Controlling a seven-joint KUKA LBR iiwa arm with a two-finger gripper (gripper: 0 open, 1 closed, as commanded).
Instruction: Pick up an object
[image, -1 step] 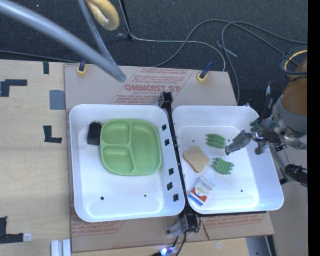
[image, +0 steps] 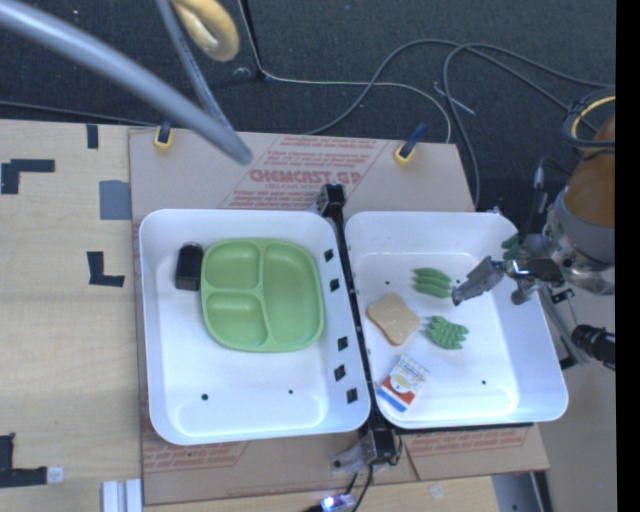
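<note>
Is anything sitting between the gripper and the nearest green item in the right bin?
Nothing visible. The gripper hangs over the right bin, with bare white floor between it and the upper green piece. The bread slice and lower green piece lie off to the side.

A: Left bin (image: 165, 380)?
B: Divided plate (image: 263, 295), small block (image: 189, 267) touching its left edge.
A: Right bin (image: 520, 395)?
B: Bread slice (image: 393, 319) centre-left, carton (image: 403, 384) in front, two bean bunches (image: 433, 281) right.
</note>
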